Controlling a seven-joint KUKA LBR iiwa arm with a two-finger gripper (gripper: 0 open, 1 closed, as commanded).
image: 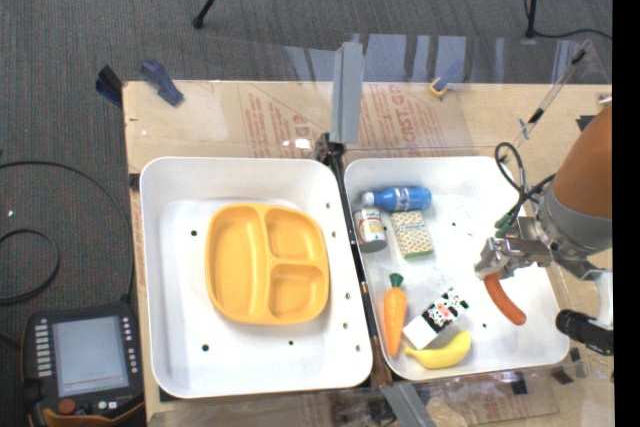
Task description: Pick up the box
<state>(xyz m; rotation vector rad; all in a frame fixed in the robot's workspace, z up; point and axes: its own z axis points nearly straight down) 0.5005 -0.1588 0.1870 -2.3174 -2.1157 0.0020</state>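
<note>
A small flat box with a pale green speckled top (411, 234) lies in the right bin (460, 177), just below a blue bottle (398, 199). A black-and-white cow-patterned carton (437, 317) lies near the bin's front, between a carrot (394, 314) and a banana (441, 352). My gripper (499, 257) hangs over the right side of the bin, right of both boxes and directly above the upper end of a red sausage (505, 301). Nothing shows between the gripper and either box.
A small jar (370, 227) stands left of the speckled box. The left bin (160, 215) holds a yellow divided plate (268, 262). A grey post (348, 95) rises behind the bins' shared wall. Cables trail near the arm at the right.
</note>
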